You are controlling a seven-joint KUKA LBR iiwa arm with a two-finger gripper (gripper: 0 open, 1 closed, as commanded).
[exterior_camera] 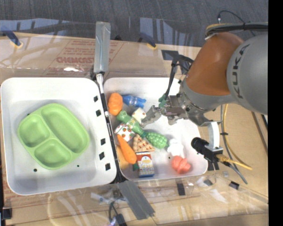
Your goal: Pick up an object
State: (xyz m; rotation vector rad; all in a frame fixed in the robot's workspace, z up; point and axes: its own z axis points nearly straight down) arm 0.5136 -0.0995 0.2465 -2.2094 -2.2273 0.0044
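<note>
The right bin [195, 171] holds a heap of toy food. In it lie an orange fruit [114, 103], a blue item [133, 100], a white cube [139, 115], a bumpy green vegetable [156, 139], a carrot [127, 149], a waffle piece [141, 144], a small printed box [145, 164], a white piece [175, 149] and a pink-red piece [181, 164]. My gripper [151, 115] reaches in from the right and hangs low over the middle of the heap, just right of the white cube and above the green vegetable. I see nothing lifted from the bin.
The left bin [12, 95] contains a green divided plate [53, 135]. A grey divider strip [102, 46] runs between the bins. The arm's orange band [211, 62] and cables [226, 140] overhang the right bin's right side.
</note>
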